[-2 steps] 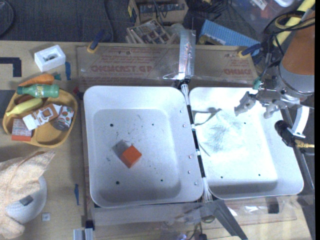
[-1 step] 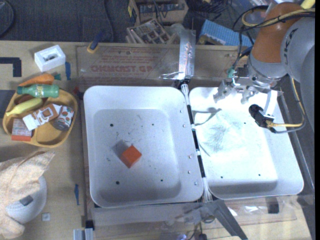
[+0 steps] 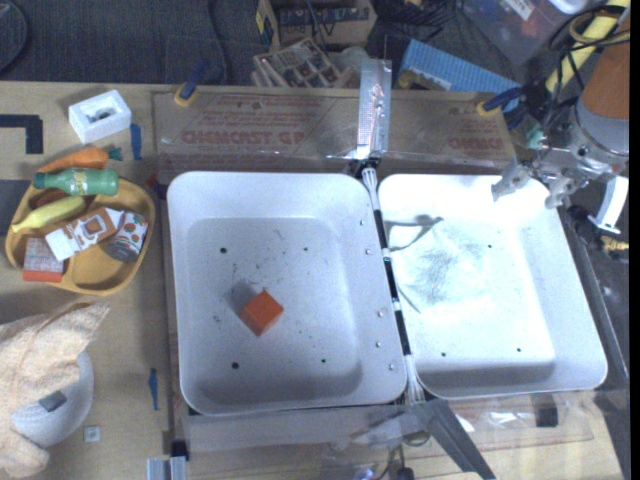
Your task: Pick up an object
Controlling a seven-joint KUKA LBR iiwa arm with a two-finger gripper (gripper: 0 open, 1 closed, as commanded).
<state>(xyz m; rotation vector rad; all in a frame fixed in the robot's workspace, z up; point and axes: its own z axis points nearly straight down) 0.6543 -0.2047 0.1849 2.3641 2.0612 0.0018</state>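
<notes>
Orange block [image 3: 263,312], lower middle of left bin [image 3: 200,208], looked light, rigid, best pinched across flat sides; gripper [image 3: 530,181] upper right, grip state could not be told.

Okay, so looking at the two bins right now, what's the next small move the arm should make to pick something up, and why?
Probably swing the hand left across the divider, toward the orange block. That block lies in the left bin, low and left of centre, with bare floor around it. The hand sits over the right bin's far right corner, well away from it, with nothing between its fingers.
</notes>
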